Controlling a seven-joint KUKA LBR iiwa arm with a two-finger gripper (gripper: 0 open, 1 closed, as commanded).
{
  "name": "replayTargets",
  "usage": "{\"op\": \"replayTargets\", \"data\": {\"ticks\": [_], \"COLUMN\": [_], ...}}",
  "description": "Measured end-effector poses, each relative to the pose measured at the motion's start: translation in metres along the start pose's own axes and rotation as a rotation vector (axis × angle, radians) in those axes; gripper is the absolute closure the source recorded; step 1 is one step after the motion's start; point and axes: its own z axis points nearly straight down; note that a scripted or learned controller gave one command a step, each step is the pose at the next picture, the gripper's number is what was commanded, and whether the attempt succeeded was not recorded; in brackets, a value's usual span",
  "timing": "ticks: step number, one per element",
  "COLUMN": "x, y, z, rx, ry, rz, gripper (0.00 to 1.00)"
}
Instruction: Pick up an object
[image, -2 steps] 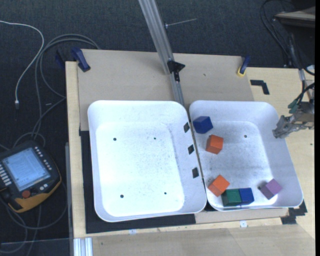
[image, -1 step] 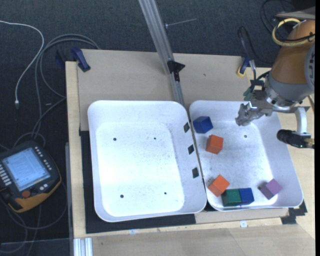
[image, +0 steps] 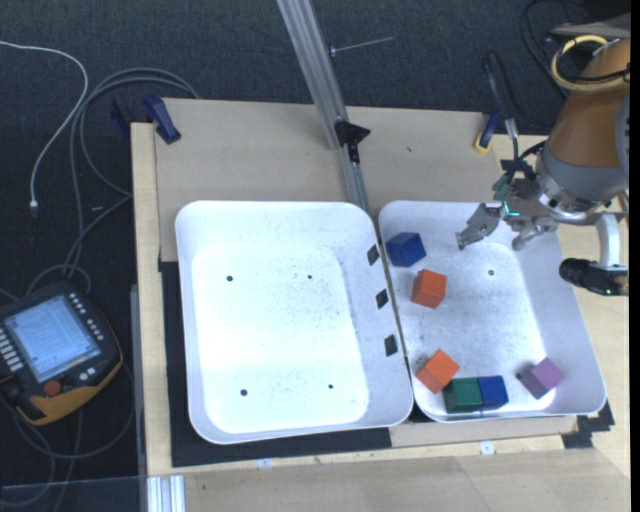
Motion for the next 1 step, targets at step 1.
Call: {"op": "replayTargets", "data": {"ticks": [1], "x": [0.0605], "y": [-0.0293], "z": [0.0915], "rx": [0.014], "ry": [0.006], "rz": [-0.003], "gripper": [0.00]}}
